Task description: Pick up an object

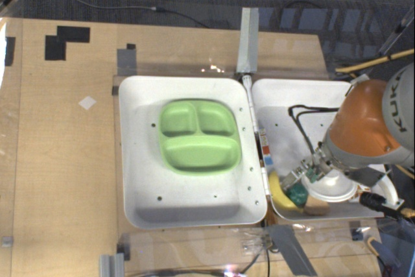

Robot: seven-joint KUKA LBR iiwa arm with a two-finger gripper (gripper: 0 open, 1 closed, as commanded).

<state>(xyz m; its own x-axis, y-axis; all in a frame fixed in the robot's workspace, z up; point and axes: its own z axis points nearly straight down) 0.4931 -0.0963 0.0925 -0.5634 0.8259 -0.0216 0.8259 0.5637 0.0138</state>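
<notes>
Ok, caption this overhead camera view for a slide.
KUKA arm's end effector low over clutter in the right bin; green divided plate sits in the left bin.

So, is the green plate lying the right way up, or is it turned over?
Right way up. The green plate lies flat in the left bin, and its three hollow sections face the camera.

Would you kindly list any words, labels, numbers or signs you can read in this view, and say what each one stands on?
No text can be read.
The strip of red, blue and white marks on the divider between the left bin and right bin is too small and blurred to read.
The black squares on the bench are plain shapes, not letters.
The green tray carries no lettering.
</notes>
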